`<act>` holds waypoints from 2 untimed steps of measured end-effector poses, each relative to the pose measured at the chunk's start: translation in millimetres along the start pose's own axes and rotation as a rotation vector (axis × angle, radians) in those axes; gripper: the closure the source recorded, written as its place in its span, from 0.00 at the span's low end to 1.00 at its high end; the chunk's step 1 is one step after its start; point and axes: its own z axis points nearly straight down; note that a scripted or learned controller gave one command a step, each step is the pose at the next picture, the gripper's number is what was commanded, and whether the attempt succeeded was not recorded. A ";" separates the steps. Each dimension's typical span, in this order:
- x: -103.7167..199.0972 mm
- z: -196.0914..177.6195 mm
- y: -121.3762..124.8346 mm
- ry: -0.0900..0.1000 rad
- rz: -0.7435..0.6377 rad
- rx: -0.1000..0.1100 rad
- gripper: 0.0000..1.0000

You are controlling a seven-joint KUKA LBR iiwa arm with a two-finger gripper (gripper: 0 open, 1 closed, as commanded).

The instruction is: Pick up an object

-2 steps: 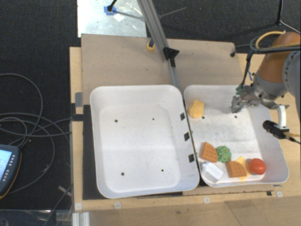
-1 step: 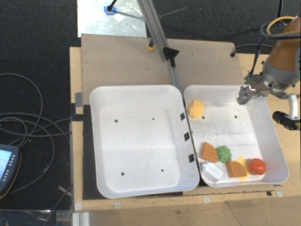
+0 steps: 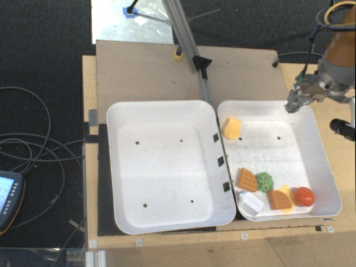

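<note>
- Candidate targets all sit in the right bin (image 3: 320, 143): we count six items there. One yellow block (image 3: 232, 129) alone near the bin's far-left corner; the rest cluster along its near edge.
- Near-edge cluster, left to right: white block (image 3: 251, 203) at the near-left corner, orange waffle piece (image 3: 247, 179) just above it, green bumpy ball (image 3: 264, 181) touching that waffle, second orange waffle piece (image 3: 278, 199), a yellow wedge (image 3: 286, 191) partly tucked behind it, red ball (image 3: 303, 196) at the near-right corner.
- Count by kind: two waffle pieces, two yellow items, one green, one red, one white.
- Gripper (image 3: 291, 105) sits over the right bin's far-right corner, at the rim, nothing visible between its fingers. We can't tell whether it's wide or narrow, too small and dark at this angle.
- Key relation: yellow block lies to the left of the gripper along the bin's far edge, well apart; the cluster lies toward the table's near edge, further off. We'd judge the yellow block the easier pick, being isolated.
- Red ball likely rolls if nudged; cluster items touch, so a clean grasp there looks harder.
- Left bin (image 3: 119, 118) holds no objects we can see.
</note>
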 end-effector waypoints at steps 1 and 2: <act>-0.1 0.4 1.0 0.001 0.001 0.004 1.00; 62.2 -9.1 -1.4 0.004 -0.004 0.006 1.00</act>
